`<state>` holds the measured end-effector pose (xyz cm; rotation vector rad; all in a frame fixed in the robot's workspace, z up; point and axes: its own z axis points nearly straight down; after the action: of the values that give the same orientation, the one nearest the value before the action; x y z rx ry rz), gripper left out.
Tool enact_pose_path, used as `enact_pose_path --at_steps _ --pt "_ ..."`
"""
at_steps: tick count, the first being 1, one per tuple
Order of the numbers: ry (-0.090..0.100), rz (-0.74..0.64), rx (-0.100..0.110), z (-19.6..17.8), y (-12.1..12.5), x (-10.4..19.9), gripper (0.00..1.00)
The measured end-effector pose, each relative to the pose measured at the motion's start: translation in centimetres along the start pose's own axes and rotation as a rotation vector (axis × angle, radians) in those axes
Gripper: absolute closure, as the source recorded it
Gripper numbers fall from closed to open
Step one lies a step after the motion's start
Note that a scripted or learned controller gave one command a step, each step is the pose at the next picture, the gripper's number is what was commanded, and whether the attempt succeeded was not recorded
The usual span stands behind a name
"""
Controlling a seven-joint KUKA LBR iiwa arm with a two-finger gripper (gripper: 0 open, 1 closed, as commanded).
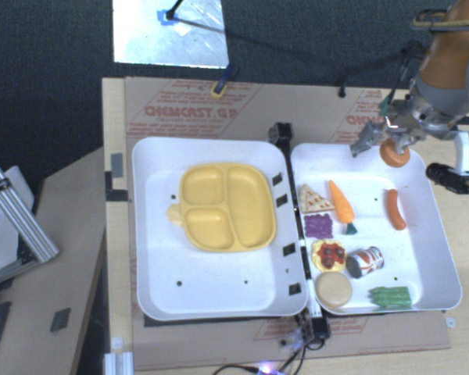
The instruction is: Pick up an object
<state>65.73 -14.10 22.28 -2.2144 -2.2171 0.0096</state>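
A: Left bin (152, 287)?
B: Yellow tray (221, 207)
A: Right bin (438, 248)?
B: Carrot (341, 201), sausage (395, 209), can (365, 262), more toy food
A: Gripper (394, 148)?
B: Far right corner, fingers clamped on orange ball (394, 154)

Two white bins (219, 151) of smooth, slightly glossy plastic sit on a matt brown cardboard sheet (242, 104) printed in red. A yellow divided plate (223, 207) looks like smooth matt plastic. The toy carrot (341, 201) and sausage (395, 209) have a plastic sheen. The small can (365, 262) shines like metal. A dull silvery metal plate (170, 22) lies on dark matt cloth (47, 69)
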Motion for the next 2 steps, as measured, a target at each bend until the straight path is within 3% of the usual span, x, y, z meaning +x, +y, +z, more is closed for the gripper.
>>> enact_pose_path --at_steps 1,2 --pt "-0.002 -0.002 -0.011 -0.7 0.2 0.0 0.0" --pt "-0.002 0.0 -0.009 3.6 -0.1 -0.2 0.0"
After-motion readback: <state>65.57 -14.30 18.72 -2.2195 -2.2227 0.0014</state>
